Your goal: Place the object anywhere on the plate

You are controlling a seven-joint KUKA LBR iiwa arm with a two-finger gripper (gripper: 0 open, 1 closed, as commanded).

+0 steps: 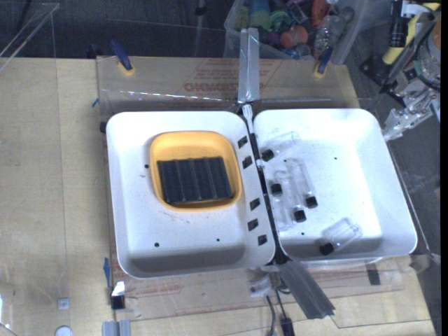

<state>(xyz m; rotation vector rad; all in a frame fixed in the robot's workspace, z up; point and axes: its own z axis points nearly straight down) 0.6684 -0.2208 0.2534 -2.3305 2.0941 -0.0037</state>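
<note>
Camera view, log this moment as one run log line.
plate: yellow, left bin | on plate: dark ribbed block | right bin: clear items with black caps | placement: appears done

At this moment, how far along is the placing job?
The dark ribbed block already rests on the yellow plate in the left bin, so the placing looks done. The arm sits at the right bin's far corner, its tool unclear. Clear bottles with black caps lie in the right bin.
</note>
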